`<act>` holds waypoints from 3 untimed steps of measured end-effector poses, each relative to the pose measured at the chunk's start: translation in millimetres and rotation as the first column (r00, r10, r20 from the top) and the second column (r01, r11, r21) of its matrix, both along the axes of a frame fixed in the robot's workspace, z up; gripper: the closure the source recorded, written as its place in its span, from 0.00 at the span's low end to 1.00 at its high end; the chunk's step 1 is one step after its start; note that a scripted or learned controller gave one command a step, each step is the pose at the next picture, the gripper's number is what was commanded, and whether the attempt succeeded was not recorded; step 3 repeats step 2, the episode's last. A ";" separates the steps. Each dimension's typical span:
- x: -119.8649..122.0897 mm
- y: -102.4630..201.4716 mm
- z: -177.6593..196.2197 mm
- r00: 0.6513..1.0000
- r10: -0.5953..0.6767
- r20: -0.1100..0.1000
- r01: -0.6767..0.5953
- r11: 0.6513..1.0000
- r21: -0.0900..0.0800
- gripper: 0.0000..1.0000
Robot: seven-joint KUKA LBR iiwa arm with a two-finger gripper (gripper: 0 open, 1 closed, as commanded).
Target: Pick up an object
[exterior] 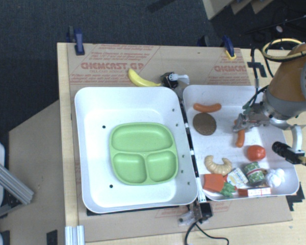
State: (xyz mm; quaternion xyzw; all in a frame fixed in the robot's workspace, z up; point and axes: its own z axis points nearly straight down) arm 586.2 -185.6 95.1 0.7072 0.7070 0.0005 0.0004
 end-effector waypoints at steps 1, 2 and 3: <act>-23.6 69.1 -10.7 1.000 0.003 -0.005 -0.003 1.000 0.002 1.00; -4.0 122.5 94.2 1.000 0.005 0.005 -0.005 1.000 0.000 1.00; -4.0 122.5 94.2 1.000 0.005 0.005 -0.005 1.000 0.000 1.00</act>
